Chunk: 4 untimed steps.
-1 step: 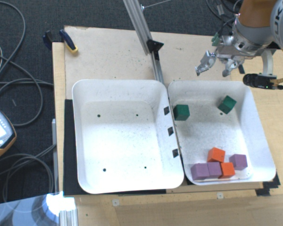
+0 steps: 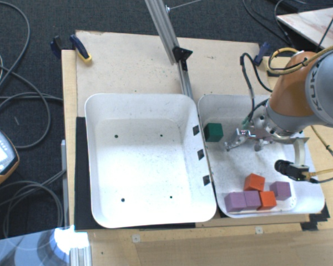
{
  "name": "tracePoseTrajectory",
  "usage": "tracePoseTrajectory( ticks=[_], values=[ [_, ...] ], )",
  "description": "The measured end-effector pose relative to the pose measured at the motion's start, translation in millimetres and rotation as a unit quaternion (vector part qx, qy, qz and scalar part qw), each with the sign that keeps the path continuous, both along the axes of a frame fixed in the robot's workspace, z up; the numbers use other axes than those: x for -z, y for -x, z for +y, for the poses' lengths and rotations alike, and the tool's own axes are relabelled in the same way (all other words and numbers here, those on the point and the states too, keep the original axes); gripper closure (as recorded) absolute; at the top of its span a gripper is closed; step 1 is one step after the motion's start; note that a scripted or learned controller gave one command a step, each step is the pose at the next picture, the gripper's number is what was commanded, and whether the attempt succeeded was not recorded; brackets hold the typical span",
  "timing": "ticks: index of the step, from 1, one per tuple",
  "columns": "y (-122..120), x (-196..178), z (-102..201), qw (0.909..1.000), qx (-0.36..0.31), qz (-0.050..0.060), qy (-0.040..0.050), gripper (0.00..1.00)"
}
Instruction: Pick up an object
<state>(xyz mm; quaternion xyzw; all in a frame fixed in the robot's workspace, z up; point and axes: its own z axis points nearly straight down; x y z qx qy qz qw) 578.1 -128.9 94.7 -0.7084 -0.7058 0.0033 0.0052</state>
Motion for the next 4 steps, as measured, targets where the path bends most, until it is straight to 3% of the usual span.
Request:
tracePoseTrajectory(
  ticks=[1,2,3,4],
  values=[
    [59.5,-65.0,-28.6,1.0,0.0,-0.006,0.0017,0.0],
    [92.0,-170.1,26.5,0.9999,-0.004,-0.01,0.0013,0.0],
    [96.6,-316.9,11.4,0.9999,-0.002,-0.011,0.0027,0.0],
    [-13.1,-367.2,-0.2,0.9999,-0.003,-0.011,0.0033,0.0]
  ],
)
